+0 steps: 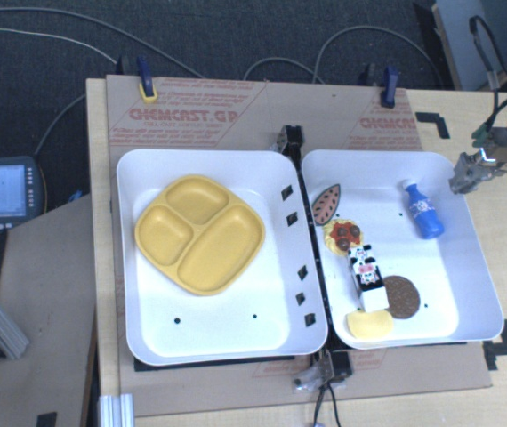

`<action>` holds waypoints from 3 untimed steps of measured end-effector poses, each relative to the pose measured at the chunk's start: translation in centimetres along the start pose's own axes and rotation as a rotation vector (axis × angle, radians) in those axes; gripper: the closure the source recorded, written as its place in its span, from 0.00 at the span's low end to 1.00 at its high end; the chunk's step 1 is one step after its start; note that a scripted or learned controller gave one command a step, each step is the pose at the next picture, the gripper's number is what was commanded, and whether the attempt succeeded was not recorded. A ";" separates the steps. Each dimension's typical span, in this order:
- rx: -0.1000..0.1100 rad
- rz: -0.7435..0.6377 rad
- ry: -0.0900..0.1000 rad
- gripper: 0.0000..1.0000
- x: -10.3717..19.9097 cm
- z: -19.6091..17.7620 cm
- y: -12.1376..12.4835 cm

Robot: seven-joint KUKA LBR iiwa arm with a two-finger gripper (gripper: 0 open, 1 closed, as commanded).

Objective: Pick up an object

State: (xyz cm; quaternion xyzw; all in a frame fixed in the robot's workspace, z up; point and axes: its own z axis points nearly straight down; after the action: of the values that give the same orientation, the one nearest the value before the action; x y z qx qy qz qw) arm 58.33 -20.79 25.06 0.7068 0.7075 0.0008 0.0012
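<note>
The jaws (pixel 467 174) sit at the right edge of the frame, over the upper right rim of the right bin (pixel 476 283), and nothing shows between them; whether they stand wide or narrow cannot be told from this angle.

In the right bin a blue bottle (pixel 422 210) lies near its upper right, closest to the jaws but apart from them. Along the bin's left side lie a brown oval piece (pixel 326 203), a round pizza-like toy (pixel 344 234), a black-and-white toy (pixel 365 269), a brown round piece (pixel 402 296) and a yellow piece (pixel 370 325) at the lower edge.

The left bin (pixel 147 327) holds a yellow divided plate (pixel 200 234) in its upper half. Both bins rest on the table (pixel 102 238).
</note>
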 end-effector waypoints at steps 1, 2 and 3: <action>0.003 -0.004 0.003 1.00 4.5 -0.2 0.6; 0.004 -0.006 0.004 1.00 10.7 0.5 1.1; 0.003 -0.006 0.003 1.00 16.2 1.8 2.9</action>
State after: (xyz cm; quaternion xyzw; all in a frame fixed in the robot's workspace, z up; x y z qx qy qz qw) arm 61.24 -4.62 23.28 0.7046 0.7096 0.0009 -0.0010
